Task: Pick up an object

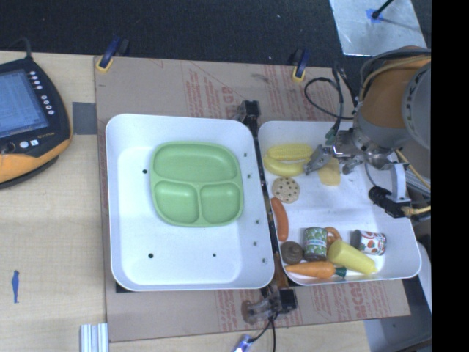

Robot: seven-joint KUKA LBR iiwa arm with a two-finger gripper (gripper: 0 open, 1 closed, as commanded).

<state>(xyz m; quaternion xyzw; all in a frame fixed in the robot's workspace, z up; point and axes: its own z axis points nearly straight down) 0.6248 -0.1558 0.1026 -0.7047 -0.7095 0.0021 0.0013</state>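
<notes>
The end effector [331, 158] sits low in the right bin [388, 273], right at a small yellow block [330, 175] next to the yellow banana-ish toy [287, 158]. Honestly can't tell if it's spread or closed, too small and cluttered there. The block looks light, rigid and smooth plastic (probably a bit slippery), so I'd pinch it across its flat sides, near the middle

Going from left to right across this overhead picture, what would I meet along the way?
Orange-edged control tablet with a screen → left white bin holding a green three-compartment plate → round speckled cookie in the right white bin → small green can → the grey arm's gripper.
</notes>
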